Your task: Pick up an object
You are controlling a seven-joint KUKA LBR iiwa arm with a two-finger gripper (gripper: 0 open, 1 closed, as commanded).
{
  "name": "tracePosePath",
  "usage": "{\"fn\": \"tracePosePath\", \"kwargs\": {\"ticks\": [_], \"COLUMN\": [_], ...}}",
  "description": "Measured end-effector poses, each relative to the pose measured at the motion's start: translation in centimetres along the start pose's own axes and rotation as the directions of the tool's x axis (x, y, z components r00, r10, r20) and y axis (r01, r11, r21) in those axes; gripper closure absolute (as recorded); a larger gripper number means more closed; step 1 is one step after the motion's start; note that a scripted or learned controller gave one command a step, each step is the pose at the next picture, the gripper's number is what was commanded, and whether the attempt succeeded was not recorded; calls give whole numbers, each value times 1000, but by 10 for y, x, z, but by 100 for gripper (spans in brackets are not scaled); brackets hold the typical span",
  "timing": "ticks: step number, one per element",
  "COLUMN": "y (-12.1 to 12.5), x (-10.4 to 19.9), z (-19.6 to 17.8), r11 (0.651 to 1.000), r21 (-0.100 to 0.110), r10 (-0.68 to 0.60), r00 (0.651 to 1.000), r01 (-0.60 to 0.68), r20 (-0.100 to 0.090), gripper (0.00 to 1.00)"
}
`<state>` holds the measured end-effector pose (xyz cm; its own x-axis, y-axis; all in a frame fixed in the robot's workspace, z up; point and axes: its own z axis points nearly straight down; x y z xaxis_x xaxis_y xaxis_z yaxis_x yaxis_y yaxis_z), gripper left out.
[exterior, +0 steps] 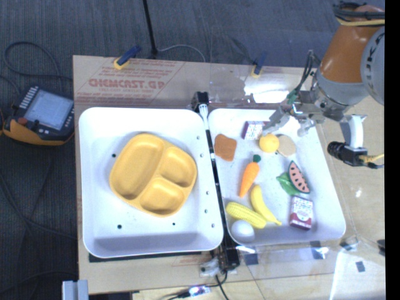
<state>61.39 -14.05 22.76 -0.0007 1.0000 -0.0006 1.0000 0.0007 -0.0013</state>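
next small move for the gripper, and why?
Probably lower toward the lemon. The gripper hangs over the far end of the right bin, just above and right of the lemon, with nothing seen between its fingers. The purple packet and carrot lie close, so descend straight.
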Motion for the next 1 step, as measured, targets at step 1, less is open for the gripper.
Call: {"fn": "tracePosePath", "kwargs": {"ticks": [1], "y": [-13], "x": [17], "z": [133], "r11": [991], "r21": [0], "r10": [135], "r00": [991], "r01": [-135], "r20": [0], "gripper": [0]}}
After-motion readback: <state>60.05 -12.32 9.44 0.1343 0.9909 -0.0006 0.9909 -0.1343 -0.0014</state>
